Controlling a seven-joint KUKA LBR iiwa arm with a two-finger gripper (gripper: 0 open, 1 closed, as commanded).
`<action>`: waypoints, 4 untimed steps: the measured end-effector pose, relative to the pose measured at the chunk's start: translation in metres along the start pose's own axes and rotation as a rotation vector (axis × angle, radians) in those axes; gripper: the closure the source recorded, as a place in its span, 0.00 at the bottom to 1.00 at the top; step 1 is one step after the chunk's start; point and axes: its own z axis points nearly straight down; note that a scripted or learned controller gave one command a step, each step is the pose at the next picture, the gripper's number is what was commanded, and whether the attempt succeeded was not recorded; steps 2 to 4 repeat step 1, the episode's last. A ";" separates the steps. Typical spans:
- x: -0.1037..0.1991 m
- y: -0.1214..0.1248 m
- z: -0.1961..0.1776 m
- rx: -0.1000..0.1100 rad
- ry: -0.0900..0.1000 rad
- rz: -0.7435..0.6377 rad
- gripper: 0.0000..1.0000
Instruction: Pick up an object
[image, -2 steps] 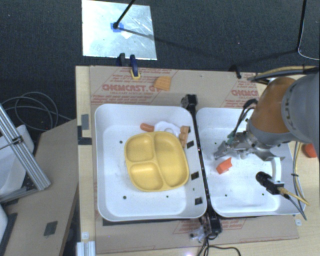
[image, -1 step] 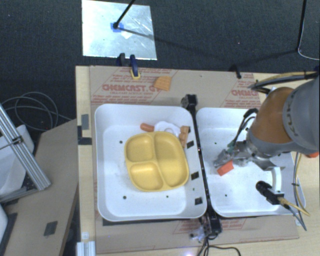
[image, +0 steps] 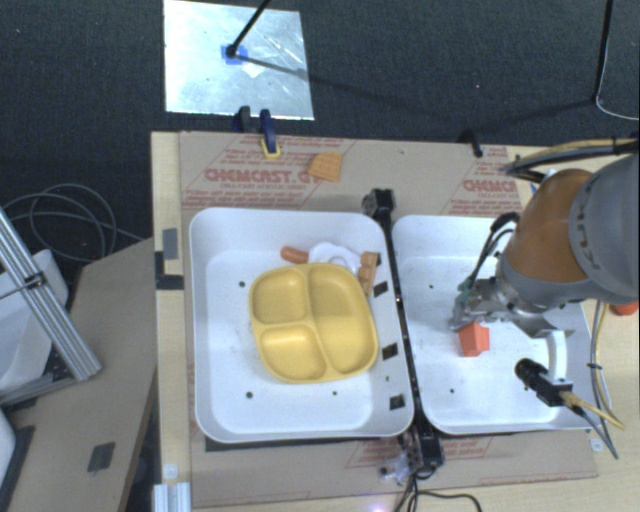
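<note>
A: Camera view first. Where's the thing to pick?

B: The likely target is the orange block (image: 474, 340). It lies in the right bin (image: 437, 252), left of the bin's middle, just beside the gripper (image: 466, 312) on its near side. I can't tell whether the two touch.

A: Is the gripper released or clenched?

B: I can't tell. The wrist hides that from this slant.

A: What could go wrong?

B: The gripper looks a little off the block's middle. If so, closing there could clip only an edge. The block might then squirt sideways or tip, and the lift would come up with nothing. A descent that lands on top of the block could press it into the bin floor rather than straddle it.

A: Anything nearby to snag?

B: Not much. The plate (image: 310, 325) and the small bits sit in the left bin (image: 225, 400), well apart. A shoved block could end up against the bin wall, which would make it harder to grasp.
</note>
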 end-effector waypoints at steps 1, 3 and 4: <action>0.077 0.049 -0.095 -0.011 0.003 -0.013 1.00; 0.077 0.049 -0.095 -0.011 0.003 -0.013 1.00; 0.077 0.049 -0.095 -0.011 0.003 -0.013 1.00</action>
